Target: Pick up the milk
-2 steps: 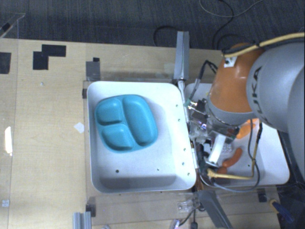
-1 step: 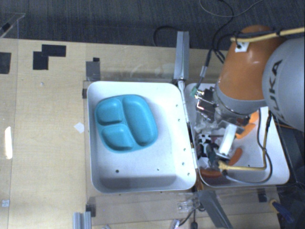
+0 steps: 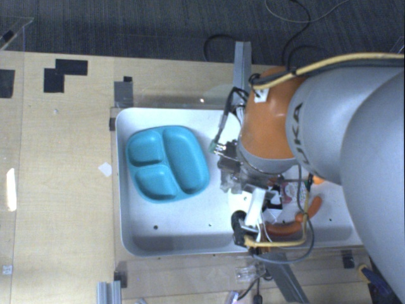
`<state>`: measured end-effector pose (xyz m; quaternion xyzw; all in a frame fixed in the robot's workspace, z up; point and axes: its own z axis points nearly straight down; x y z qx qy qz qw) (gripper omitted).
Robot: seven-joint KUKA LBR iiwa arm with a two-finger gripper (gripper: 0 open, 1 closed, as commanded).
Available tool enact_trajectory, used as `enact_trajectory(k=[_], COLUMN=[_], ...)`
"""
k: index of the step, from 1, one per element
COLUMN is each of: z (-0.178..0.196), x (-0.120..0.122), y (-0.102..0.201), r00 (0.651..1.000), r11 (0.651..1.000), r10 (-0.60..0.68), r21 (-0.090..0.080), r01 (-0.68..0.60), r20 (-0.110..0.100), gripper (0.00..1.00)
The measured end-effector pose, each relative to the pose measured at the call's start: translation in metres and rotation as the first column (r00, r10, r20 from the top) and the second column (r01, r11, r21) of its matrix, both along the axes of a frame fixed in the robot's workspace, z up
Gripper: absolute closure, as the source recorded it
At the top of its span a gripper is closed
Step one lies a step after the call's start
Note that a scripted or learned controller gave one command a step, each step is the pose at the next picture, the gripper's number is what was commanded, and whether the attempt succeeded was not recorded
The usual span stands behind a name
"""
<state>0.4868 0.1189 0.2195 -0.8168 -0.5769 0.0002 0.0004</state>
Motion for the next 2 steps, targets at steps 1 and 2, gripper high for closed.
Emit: enact_trajectory(k=[1,2], z=[-0.058,-0.094], x=[0.000,0.002], y=[0.058,0.019], r00=[0.975,0.957], r11=[0.975,0.957], r10=[0.221,0.292], r21=[0.001,0.001], r01=[-0.221,-0.292], r20=[0.000,0.000], gripper=[1.00,1.00])
